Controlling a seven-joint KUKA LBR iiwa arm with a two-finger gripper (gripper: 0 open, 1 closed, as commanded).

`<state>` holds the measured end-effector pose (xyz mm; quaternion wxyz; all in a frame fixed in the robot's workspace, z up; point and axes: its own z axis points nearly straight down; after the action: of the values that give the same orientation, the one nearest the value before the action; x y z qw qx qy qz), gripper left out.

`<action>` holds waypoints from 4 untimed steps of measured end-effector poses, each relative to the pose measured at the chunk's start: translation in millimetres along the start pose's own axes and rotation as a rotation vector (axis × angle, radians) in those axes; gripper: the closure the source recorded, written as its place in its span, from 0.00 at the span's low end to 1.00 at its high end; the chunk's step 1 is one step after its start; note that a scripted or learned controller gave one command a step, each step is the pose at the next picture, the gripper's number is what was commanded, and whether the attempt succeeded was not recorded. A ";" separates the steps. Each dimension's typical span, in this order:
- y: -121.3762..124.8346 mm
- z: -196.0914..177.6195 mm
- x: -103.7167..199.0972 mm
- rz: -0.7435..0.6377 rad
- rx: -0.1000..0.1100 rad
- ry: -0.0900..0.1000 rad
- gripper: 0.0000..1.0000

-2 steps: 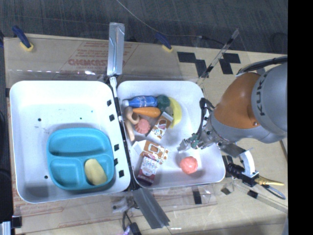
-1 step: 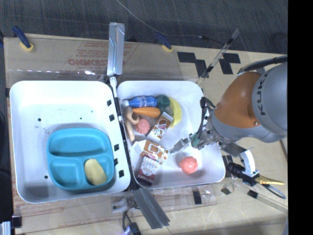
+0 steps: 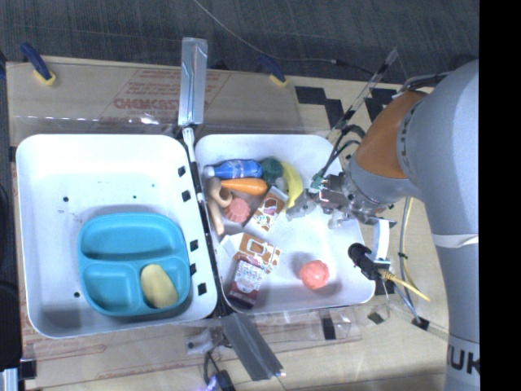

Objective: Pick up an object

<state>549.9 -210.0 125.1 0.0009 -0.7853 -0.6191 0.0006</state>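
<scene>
Pincer (image 3: 308, 203), fingers' state I can't tell, sits low in rt bin (image 3: 342, 149) just beside banana (image 3: 293, 184), so approach step looks underway; next move prob. needs closing on banana w/ clean lift.

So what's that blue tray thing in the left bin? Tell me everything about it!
The blue tray is a light-blue divided plate, looks like smooth plastic, with rounded corners and three compartments. It lies flat on the floor of the left white bin, toward the near side, slightly turned. A yellow potato-like lump sits in its small near-right compartment; the other compartments hold nothing. The gripper is off in the other bin, far from it.
</scene>
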 end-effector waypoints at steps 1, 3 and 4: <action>25.0 3.7 18.2 0.012 -0.002 0.001 0.00; 96.0 23.6 50.5 -0.116 0.013 -0.002 1.00; 94.4 30.6 65.1 -0.295 0.001 -0.002 1.00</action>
<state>656.8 -168.7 94.3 0.0009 -0.6857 -0.7279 0.0016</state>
